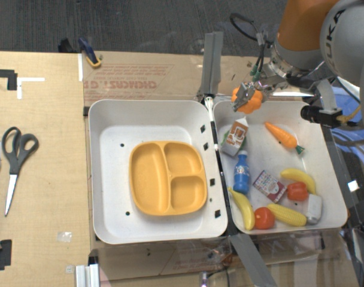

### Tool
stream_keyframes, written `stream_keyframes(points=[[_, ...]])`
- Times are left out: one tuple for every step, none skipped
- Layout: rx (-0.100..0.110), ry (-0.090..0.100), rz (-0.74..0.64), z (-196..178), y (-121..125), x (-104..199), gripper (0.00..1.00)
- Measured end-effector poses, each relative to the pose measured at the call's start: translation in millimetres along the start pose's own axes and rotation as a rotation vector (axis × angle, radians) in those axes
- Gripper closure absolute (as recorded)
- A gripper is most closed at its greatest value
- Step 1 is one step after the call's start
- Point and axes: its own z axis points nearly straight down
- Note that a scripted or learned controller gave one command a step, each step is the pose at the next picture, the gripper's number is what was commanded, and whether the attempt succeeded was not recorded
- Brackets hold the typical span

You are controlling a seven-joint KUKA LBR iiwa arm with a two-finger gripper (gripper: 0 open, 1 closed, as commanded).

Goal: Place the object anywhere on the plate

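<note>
nearest: yellow plastic banana point(242, 208), right bin | gripper point(248, 98) pinching small orange toy point(250, 102) above far rim | carry left, lower over yellow three-compartment plate point(168, 177), release low

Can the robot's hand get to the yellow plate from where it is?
Probably yes. The gripper holds an orange object above the right bin's far edge, and the plate lies uncovered in the left bin. Only the low walls between the bins stand between them.

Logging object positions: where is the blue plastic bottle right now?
The blue plastic bottle lies in the right white bin, near its left wall, between the small carton above and a yellow banana below.
</note>
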Motion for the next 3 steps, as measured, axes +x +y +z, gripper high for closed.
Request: stream_keyframes(points=[[-0.001,0.002,-0.211,49.5,-66.9,64.8,1.0],[0.001,0.002,-0.102,38.5,-82.1,131.6,1.0],[0.0,0.002,-0.1,38.4,-82.2,131.0,0.0]])
